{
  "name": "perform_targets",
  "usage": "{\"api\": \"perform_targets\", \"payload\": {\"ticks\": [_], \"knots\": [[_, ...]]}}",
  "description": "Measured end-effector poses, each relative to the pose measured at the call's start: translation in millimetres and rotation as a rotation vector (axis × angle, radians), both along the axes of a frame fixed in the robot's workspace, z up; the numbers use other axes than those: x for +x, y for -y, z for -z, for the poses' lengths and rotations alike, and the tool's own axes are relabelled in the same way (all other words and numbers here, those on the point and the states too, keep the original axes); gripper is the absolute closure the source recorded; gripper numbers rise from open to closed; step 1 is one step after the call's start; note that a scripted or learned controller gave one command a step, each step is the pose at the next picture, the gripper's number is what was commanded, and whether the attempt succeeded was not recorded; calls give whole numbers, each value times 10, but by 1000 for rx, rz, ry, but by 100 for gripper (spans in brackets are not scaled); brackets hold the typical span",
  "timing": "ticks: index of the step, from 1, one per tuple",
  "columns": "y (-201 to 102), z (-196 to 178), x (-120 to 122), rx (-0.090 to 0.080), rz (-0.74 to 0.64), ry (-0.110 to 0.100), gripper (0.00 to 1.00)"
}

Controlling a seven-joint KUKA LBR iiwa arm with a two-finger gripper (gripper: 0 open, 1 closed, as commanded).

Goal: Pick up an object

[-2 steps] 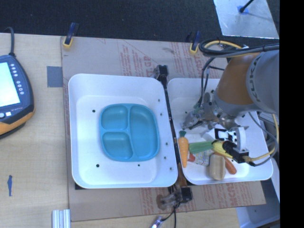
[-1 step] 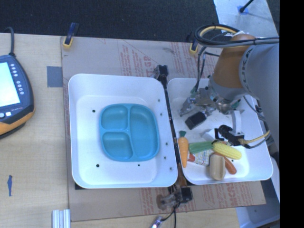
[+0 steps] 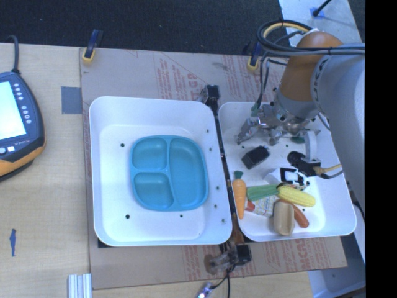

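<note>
My gripper (image 3: 265, 131) hangs low over the far part of the right bin (image 3: 344, 223), under the orange wrist band. Just in front of it a black block (image 3: 255, 157) lies on the bin floor, apart from the gripper. Nearer the front lie a carrot (image 3: 239, 195), a green vegetable (image 3: 263, 191), a yellow corn cob (image 3: 297, 196), a tan bread roll (image 3: 283, 218) and a small orange sausage (image 3: 301, 218). A black-and-white piece (image 3: 296, 176) sits to the right of the block. Nothing shows in the gripper's grasp.
The left bin (image 3: 102, 166) holds a blue divided plate (image 3: 169, 171). A teach pendant (image 3: 17, 123) lies on the bench at far left. Clamps (image 3: 91, 48) stand at the board's back edge. The grey arm (image 3: 338, 98) covers the right bin's far right corner.
</note>
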State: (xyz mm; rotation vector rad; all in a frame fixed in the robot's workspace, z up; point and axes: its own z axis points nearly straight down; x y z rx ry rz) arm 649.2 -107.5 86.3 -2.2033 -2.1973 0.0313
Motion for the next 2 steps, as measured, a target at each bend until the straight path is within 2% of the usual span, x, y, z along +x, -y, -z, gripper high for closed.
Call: {"api": "perform_targets", "payload": {"ticks": [1, 2], "knots": [[-138, -52, -668, -8, -7, 30, 0], [135, -541, -52, -7, -7, 33, 0]]}}
